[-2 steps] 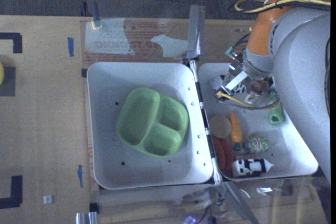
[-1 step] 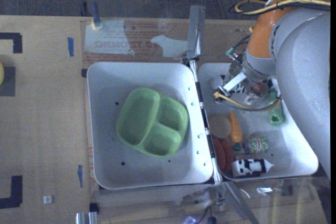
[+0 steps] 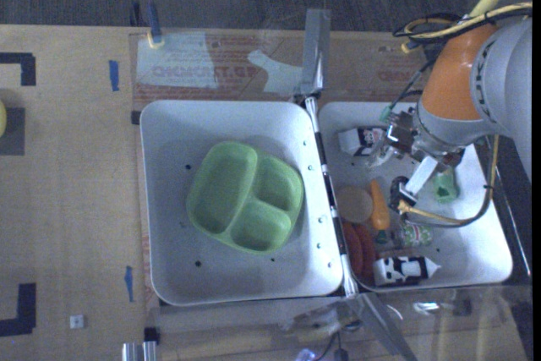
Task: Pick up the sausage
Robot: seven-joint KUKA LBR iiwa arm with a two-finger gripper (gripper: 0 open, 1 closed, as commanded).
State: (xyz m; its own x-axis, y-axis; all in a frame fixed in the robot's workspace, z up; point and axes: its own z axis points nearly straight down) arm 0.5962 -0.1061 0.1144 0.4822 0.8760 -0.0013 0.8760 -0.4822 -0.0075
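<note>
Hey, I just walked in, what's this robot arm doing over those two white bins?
The grey and orange arm reaches in over the right bin, with its gripper low among a clutter of small items. The sausage, reddish, lies near that bin's left wall, beside an orange carrot-like piece, and is not lifted yet. The left bin holds a green divided plate.

Even, diffuse light falls from overhead, fairly bright on the left bin [image 3: 169,266], whose white floor reads clean with no blown-out patch. The green tray [image 3: 245,196] inside that bin casts only a faint, soft shadow along its lower edge. Above the bin, a clear plastic sheet [image 3: 211,68] shows pale glare. Focus is soft throughout; small items right of the bin blur into smears, and the carpet beyond is dim.
</note>
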